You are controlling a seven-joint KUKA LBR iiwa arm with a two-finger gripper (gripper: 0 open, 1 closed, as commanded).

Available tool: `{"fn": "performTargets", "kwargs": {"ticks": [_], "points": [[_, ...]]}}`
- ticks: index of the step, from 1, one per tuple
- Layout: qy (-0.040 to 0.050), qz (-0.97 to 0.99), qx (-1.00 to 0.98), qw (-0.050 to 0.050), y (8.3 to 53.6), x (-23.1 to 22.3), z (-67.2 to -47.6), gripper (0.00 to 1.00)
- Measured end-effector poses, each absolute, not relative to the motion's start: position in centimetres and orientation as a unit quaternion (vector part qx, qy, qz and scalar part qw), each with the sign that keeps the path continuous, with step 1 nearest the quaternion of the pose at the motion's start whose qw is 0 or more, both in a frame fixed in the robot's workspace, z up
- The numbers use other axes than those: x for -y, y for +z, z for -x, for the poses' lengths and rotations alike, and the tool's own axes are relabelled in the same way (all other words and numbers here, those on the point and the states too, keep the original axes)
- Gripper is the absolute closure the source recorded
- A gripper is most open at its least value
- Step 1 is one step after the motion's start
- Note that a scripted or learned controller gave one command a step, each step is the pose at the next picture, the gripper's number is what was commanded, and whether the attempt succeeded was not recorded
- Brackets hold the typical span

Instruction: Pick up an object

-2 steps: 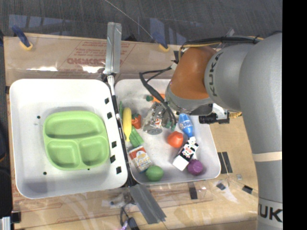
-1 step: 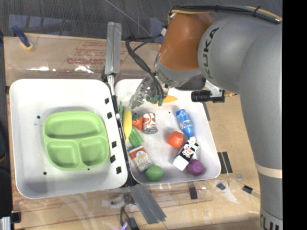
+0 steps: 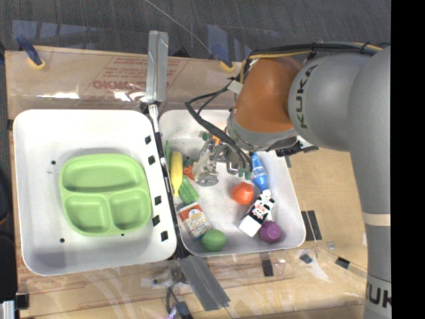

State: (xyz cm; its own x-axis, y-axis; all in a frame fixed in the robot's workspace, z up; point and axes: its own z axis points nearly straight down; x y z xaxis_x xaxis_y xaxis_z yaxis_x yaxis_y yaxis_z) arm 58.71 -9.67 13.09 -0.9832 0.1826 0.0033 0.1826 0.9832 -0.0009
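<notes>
Camera view: I have the arm reaching in from the right, orange band over the far part of the right bin [image 3: 292,208]. The tool [image 3: 211,170] is down inside that bin, near its far-left area, metal fingers pointing at the floor of the bin. I can't tell whether it's spread or pressed together; the wrist and cables cover too much, and I see nothing clearly pinched in it. So I judge the pick as not done yet: approach made, grasp and lift left to do.

Candidate objs all sit in the right bin. Closest to the tool: a yellow banana [image 3: 176,169] along the left wall, w/ a green veg [image 3: 188,191] just beside it on the near side. Right of the tool: a blue bottle [image 3: 259,176], then an orange-red ball [image 3: 243,193] near it. Nearer still: a black-and-white cow toy [image 3: 259,212], a purple ball [image 3: 270,232], a small printed carton [image 3: 194,220], a green lime [image 3: 214,240]. Which one the tool is aimed at I can't say; prob. something hidden under it.

Left bin [image 3: 26,178] carries a green divided tray [image 3: 104,193], well apart from the tool.
</notes>
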Motion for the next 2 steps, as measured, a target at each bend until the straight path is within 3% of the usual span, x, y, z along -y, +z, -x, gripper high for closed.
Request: {"fn": "performTargets", "kwargs": {"ticks": [1,2], "points": [[0.0001,0.201,0.98,-0.002,15.0,10.2,-62.8,1.0],[0.0007,0.006,1.0,-0.002,13.6,15.3,-63.5,1.0]]}}
